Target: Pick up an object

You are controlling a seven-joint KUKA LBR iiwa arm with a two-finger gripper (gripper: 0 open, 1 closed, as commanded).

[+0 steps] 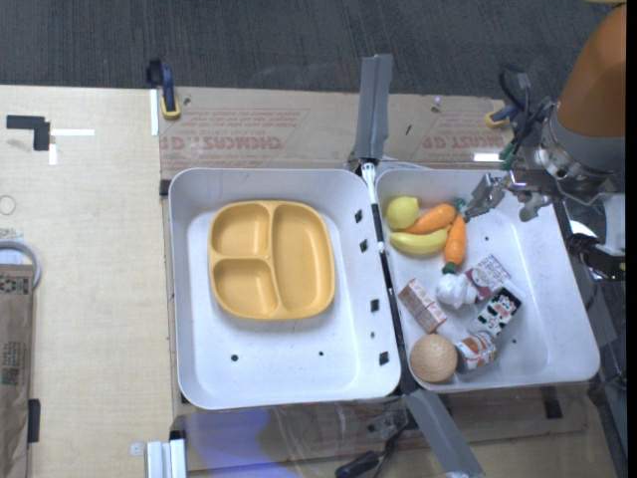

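The right bin (552, 267) holds a pile of toy food. At its upper left are a yellow lemon (401, 210), a banana (418, 242) and two orange carrots (431, 218) (455, 240). Below them lie a white figure (453, 289), a small red-and-white carton (423, 305), a black-and-white carton (498, 310), a pink packet (488, 271), a brown ball (433, 358) and a small can (478, 349). My gripper (506, 201) hangs over the bin's upper part, right of the carrots, open with nothing between its fingers.
The left bin (199, 347) holds a yellow divided plate (271, 259). A grey divider post (373, 108) stands between the bins at the back. Cardboard lies behind the bins. The right bin's right half is bare white floor.
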